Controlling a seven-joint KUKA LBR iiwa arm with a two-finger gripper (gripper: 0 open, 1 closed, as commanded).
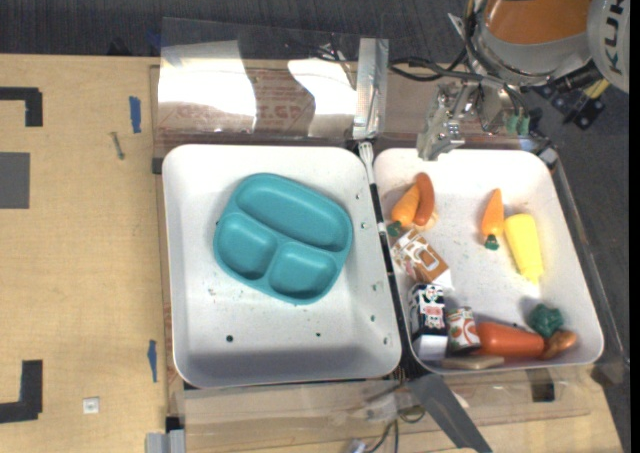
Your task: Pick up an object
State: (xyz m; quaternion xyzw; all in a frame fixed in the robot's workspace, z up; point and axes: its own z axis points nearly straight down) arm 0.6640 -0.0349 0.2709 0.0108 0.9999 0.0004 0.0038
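You've got 2 white bins side by side. Left bin (190, 341) holds 1 teal divided plate (284, 236), 3 compartments, sitting a bit above the bin's centre and tilted.

Right bin (575, 241) carries the pickable clutter:
- orange hot dog toy (415, 201) at 10 o'clock, near the left wall
- small orange pepper (491, 218) just above centre, yellow corn cob (524, 246) touching it on the 4 o'clock side
- brown-and-white carton (423, 259) at 8 o'clock against the left wall
- black-and-white milk carton (431, 309) and a red-and-white can (461, 330) at 7 o'clock, touching
- carrot (511, 340) lying along the 6 o'clock edge, butted to the can
- dark green broccoli piece (546, 320) at 5 o'clock, with a small brown item beside it that's too small to identify

Gripper (447, 136) hangs over the right bin's 11 o'clock rim, above and clear of everything. Metal fingers point down; nothing is between them. Can't tell how far they're spread, the view is too cluttered there.

No object is lifted; all lie on the bin floor.
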